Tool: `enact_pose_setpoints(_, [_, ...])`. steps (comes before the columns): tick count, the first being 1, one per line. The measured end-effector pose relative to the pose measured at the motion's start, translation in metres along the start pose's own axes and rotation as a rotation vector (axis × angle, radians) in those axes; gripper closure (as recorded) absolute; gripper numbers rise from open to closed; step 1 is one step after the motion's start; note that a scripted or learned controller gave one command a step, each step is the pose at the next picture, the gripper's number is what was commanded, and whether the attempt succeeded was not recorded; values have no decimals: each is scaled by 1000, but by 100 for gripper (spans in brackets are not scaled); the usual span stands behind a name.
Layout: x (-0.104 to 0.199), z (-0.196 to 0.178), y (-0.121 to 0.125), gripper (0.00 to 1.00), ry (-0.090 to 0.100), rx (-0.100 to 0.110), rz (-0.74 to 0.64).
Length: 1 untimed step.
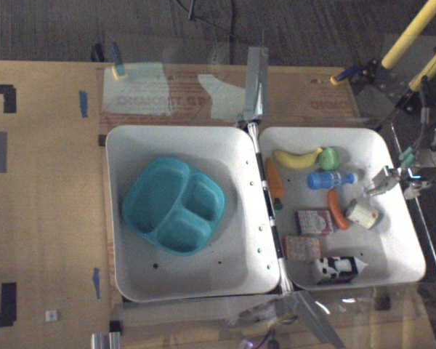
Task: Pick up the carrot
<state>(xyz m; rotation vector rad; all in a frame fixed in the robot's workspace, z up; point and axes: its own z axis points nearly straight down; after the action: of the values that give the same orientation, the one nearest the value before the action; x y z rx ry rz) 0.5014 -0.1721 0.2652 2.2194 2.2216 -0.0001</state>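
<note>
Carrot (275, 182) at right bin's left wall; gripper (384, 181) well apart, grip state unclear.

Two white bins side by side on the bench (43, 195). Left bin (131, 267): teal divided plate (174, 205), tilted, approx. center. Right bin (400, 253): carrot (275, 180) along left wall, just beside divider. Banana (296, 158) near top, green round item (328, 158) touching its right end. Blue bottle (330, 179) below those. Orange sausage-shaped item (338, 208) mid-bin, white cup (362, 214) just beside it. Two small cartons (315, 221), (302, 248) w/ a black-and-white item (336, 267) below. Hand (381, 182) over right side of right bin, near cup, well apart from carrot.
</note>
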Motion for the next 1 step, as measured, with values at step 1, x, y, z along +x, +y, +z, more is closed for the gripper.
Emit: enact_pose_setpoints(1, [-1, 154, -23, 0, 2, 1, -132])
